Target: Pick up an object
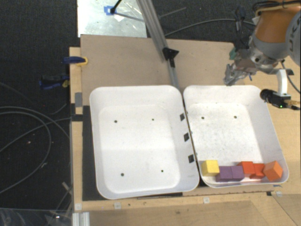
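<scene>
Along the near wall of the right bin (263,112) lies a row of blocks: a yellow block (210,167), a purple block (230,173), a red-orange block (251,169) and an orange block (273,170). My gripper (232,77) hangs above the far rim of the right bin, well away from the blocks, with nothing seen between its fingers. The grey wrist with its orange band (277,22) rises behind it at the top right.
The left bin (101,126) sits beside the right one, joined by black clips (186,136). A slanted metal pole (157,29) crosses the bench behind the bins. A black fitting (273,97) sits at the right bin's far right rim. Cables lie on the floor to the left.
</scene>
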Motion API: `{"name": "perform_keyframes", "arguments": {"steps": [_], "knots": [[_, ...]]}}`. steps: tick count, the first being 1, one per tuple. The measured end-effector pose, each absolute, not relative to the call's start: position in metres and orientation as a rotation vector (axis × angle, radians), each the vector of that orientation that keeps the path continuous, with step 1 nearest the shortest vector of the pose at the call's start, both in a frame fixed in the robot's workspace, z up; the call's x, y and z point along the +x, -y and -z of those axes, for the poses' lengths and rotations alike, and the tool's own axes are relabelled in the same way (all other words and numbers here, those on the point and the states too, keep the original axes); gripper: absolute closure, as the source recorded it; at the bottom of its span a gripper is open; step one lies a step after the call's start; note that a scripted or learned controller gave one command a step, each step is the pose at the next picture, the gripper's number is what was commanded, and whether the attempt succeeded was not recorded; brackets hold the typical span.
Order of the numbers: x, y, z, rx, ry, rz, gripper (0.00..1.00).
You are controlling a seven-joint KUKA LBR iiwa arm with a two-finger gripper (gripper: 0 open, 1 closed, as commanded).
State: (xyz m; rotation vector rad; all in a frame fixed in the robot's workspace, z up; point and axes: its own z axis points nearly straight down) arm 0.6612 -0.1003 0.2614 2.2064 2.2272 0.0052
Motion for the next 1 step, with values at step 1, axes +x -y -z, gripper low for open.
{"name": "perform_keyframes", "arguments": {"steps": [1], "knots": [[0.5953, 0.0709, -0.1861, 2.226, -2.230, 0.008, 1.00]]}}
